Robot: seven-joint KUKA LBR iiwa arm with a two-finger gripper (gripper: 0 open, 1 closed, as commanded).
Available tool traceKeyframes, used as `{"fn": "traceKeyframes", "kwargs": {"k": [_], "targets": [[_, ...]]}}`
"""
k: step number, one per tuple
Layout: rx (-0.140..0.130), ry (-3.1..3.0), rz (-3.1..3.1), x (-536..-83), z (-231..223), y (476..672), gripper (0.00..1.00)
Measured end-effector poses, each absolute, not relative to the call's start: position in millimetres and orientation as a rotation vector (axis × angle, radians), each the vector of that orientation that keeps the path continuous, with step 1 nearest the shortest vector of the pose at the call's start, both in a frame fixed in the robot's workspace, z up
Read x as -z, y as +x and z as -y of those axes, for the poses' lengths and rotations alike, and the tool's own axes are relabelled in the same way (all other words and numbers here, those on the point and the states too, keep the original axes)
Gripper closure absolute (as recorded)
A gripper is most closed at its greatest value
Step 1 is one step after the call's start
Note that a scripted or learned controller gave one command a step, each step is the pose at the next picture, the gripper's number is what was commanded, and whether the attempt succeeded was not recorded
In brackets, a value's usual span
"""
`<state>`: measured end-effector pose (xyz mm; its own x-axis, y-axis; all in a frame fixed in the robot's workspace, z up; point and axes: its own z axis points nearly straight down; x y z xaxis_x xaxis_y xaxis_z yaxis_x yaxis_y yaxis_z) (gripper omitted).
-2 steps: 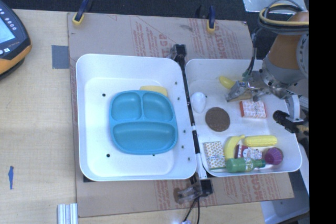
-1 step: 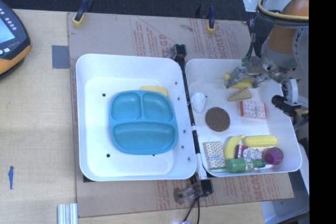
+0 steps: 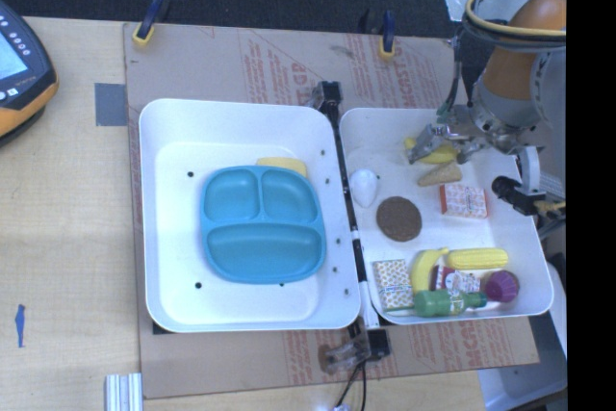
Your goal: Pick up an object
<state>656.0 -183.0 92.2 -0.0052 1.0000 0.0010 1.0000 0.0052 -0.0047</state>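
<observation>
My gripper is low in the far part of the right bin, over a small yellow item and a tan wedge. Further along the same bin lie a white egg-shaped piece, a brown round cookie, a red-and-white packet, a patterned square packet, a banana, a corn cob, a green bottle and a purple ball. The arm's grey body and orange band rise at the right.
The left bin holds a blue divided plate with a yellow piece behind it. A yellow-and-black pendant lies at the bench's far left. Clamps hold the brown board at the back.
</observation>
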Motion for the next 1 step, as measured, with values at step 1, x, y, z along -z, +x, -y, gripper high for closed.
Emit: {"fn": "traceKeyframes", "kwargs": {"k": [1], "targets": [[-0.004, -2.216, 2.225, -92.4, 187.0, 656.4, 0.00]]}}
